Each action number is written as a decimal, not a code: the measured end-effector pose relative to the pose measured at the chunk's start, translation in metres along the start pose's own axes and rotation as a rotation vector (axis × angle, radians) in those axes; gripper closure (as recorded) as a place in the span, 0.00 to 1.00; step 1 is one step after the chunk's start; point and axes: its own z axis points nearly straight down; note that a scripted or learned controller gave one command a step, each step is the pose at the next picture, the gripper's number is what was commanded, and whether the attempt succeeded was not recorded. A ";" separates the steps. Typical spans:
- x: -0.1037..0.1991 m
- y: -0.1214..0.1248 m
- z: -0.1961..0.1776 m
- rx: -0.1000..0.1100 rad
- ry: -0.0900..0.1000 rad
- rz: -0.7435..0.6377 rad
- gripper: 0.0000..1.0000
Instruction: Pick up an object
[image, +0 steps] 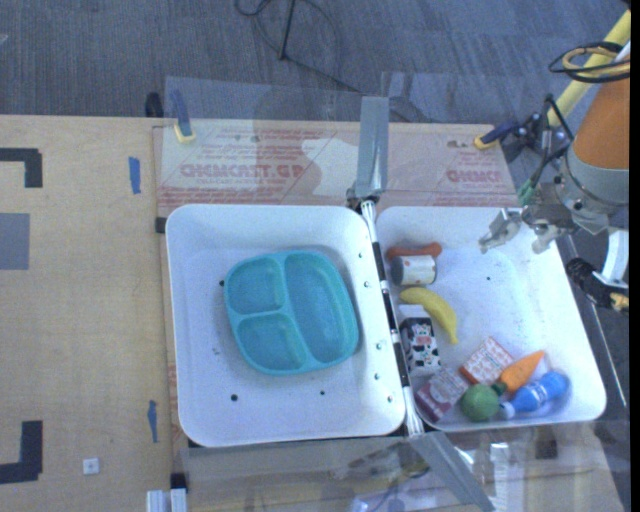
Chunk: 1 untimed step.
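Note:
My gripper (520, 233) hangs over the far right part of the right bin (545, 300), its two fingers spread apart with nothing between them. Below and to its left lie a red sausage (414, 250), a small can (415, 269) and a yellow banana (435, 309). A black and white carton (421, 345) lies against the bin's left wall. In the near corner sit a red and white pack (485, 359), a carrot (522, 369), a green lime (480, 402) and a blue bottle (537, 393).
The left bin (200, 390) holds a teal divided plate (291, 310). A metal divider (372, 160) stands behind the seam between the bins. Yellow cables (590, 60) hang at the top right by the arm.

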 end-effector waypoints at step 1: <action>0.069 0.049 0.105 -0.002 -0.001 0.085 0.00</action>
